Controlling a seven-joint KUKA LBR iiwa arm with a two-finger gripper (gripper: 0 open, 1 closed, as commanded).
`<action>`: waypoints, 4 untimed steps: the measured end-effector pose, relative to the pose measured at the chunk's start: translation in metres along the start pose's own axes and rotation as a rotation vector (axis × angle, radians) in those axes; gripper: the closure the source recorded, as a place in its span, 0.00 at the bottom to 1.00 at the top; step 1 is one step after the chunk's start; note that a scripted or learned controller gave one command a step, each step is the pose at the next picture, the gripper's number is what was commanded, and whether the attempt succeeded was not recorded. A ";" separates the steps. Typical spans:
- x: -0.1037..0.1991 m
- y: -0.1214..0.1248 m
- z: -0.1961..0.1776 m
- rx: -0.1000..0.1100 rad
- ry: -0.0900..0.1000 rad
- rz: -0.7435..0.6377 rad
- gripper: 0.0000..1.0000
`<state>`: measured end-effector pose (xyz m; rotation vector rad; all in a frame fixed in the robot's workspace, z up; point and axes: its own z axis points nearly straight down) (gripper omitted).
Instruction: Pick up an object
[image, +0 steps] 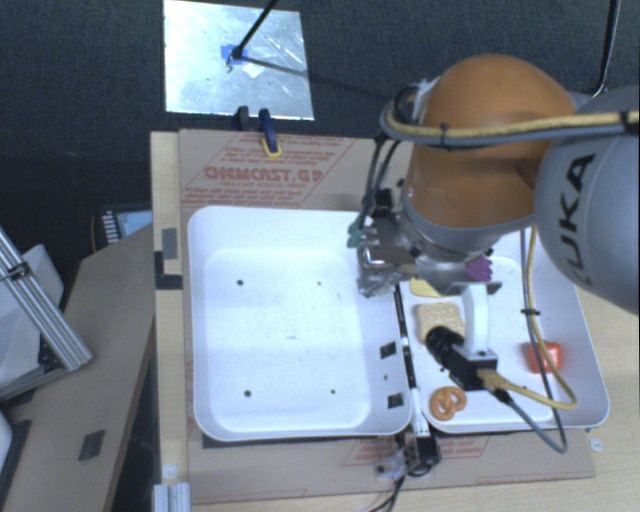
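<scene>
While the arm (480, 150) reaches in over the right bin (580, 330), its gripper (375, 262) hangs at the divide between the bins; claw state cannot be told. Right bin holds a pretzel (447, 402), a cracker (440, 318), an orange block (545, 355), a purple piece (481, 268).

Bright, even light; glare on foil sheet (238, 58); pic slightly soft, maybe low-res.
</scene>
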<state>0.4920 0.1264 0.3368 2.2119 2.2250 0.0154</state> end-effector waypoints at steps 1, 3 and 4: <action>-0.021 0.006 -0.099 -0.004 -0.001 0.004 1.00; 0.050 -0.003 -0.189 0.003 0.000 -0.002 1.00; 0.048 -0.003 -0.186 0.008 -0.003 0.001 0.00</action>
